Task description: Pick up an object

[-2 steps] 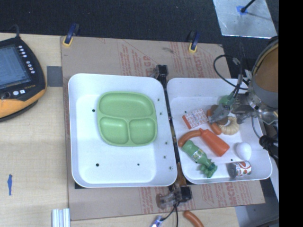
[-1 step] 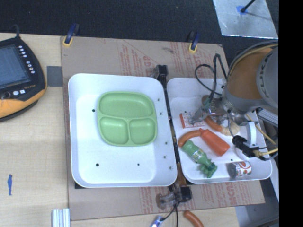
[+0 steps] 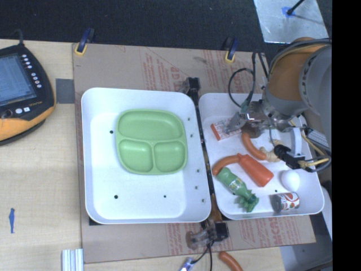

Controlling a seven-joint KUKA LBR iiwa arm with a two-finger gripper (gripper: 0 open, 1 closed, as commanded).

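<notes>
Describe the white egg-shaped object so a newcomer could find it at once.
Start at the right-hand white bin, the crowded one. Go to its right side, past the orange carrot-like toy. The egg lies there, just above a small red-and-white can: it is the only plain white, smooth, rounded item among coloured neighbours.

Two white bins: left bin [image 3: 96, 151], right bin [image 3: 217, 109].

Left bin: one green divided plate [image 3: 151, 140], three compartments.

Right bin:
- one red-and-white packet [image 3: 221, 130]
- two sausages: one curved at centre [image 3: 224, 162], one to right of it [image 3: 253, 145]
- one orange carrot-shaped piece [image 3: 256, 171]
- one green bottle [image 3: 237, 186]
- one white egg [image 3: 291, 180]
- one small can [image 3: 286, 201]

Bench:
- two blue-and-yellow clamps, far edge: [image 3: 84, 40], [image 3: 230, 49]
- one pendant controller [image 3: 20, 92], far left
- one further sausage [image 3: 231, 260], near edge
</notes>
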